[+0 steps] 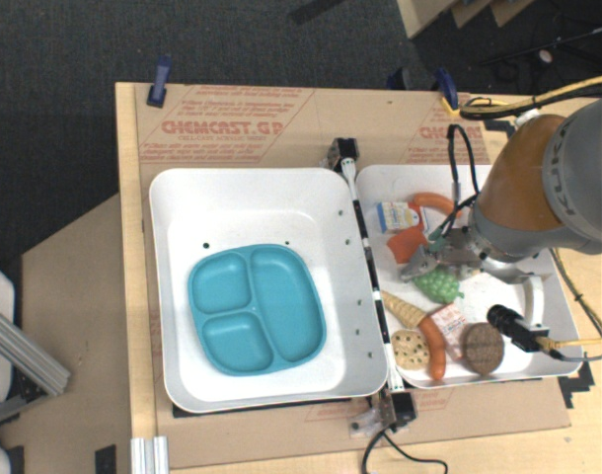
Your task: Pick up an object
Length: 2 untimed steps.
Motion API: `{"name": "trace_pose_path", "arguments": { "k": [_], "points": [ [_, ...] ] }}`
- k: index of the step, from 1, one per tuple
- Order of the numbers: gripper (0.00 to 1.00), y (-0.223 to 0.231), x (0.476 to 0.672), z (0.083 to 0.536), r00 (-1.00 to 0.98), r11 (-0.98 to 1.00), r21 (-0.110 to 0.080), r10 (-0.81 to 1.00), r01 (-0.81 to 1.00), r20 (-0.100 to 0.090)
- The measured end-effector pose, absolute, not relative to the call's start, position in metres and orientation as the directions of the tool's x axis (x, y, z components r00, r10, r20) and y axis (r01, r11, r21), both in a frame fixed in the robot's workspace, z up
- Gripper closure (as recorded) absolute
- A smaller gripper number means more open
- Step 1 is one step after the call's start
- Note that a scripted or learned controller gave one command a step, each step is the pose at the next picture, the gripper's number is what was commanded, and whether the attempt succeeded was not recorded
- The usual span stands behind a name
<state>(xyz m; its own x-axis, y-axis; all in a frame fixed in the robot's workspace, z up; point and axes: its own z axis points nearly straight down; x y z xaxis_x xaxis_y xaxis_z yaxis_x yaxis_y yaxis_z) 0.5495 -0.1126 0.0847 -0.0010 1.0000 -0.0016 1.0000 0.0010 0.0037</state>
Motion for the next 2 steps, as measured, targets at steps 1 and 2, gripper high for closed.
{"name": "trace_pose_path", "arguments": {
  "k": [1,2],
  "points": [
    [1.00,-0.113,0.549,0.095,0.001,-0.001,0.004,1.000,1.000,-0.002],
    [1.00,-0.010,0.565,0.190,-0.010,0.010,0.010,1.000,1.000,0.003]
  ]
}}
